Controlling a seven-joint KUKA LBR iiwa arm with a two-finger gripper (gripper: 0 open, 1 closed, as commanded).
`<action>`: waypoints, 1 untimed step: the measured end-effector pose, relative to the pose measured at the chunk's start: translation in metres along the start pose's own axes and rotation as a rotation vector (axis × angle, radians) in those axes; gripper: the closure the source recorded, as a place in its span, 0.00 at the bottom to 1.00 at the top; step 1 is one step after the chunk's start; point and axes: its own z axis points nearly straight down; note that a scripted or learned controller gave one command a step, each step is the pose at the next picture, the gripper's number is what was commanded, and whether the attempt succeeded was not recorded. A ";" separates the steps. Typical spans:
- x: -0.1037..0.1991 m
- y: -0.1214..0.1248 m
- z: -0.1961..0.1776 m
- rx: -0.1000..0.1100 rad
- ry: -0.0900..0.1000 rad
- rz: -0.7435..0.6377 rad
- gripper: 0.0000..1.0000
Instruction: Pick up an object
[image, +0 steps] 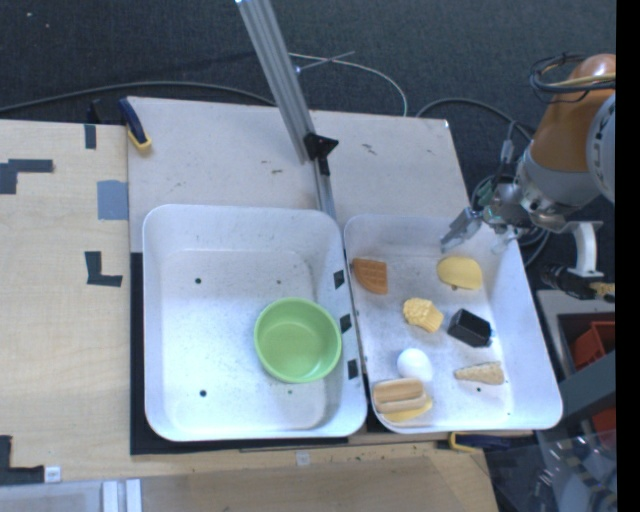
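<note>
Camera view: pincer (458, 234) above right bin (520, 300).

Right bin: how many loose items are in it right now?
6, all in the right bin: brown bread slice upper left, yellow piece upper right, yellow lump center, black block, white egg, hot dog, wedge... correction: 7.

Both my bins (160, 300) are white. The bowl (297, 340) is light green, the egg (414, 364) white, the block (469, 327) black, and the bread pieces (370, 275) tan to yellow. My wrist band (585, 75) is orange (arm grey).
</note>
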 end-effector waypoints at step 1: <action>0.000 0.000 0.000 0.000 0.000 0.000 0.00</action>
